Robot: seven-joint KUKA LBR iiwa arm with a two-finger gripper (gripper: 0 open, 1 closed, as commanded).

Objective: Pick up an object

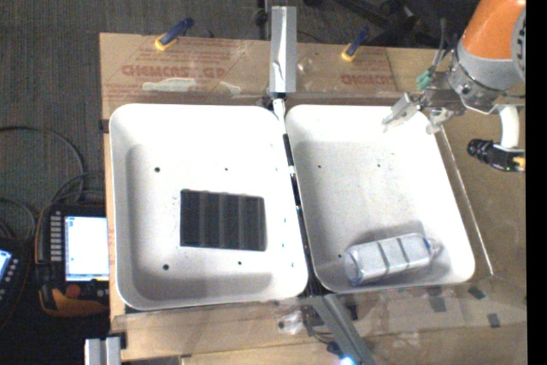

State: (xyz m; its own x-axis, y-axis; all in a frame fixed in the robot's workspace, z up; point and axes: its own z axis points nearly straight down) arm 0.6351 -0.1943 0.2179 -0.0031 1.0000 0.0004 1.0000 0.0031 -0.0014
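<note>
A dark ribbed rectangular pad (pixel 222 220) lies flat in the middle of the left bin (pixel 137 141). A clear crumpled plastic bottle (pixel 391 257) lies on its side near the front edge of the right bin (pixel 342 141). My gripper (pixel 415 112) hangs over the far right corner of the right bin, well away from the bottle, its two fingers spread open with nothing between them. The orange-banded wrist (pixel 500 21) sits behind it at the right.
The bins stand on a cardboard-covered bench with two blue-and-yellow clamps (pixel 173 32) at its far edge. A metal upright (pixel 282 47) rises between the bins at the back. A pendant with a screen (pixel 81 248) lies at the left.
</note>
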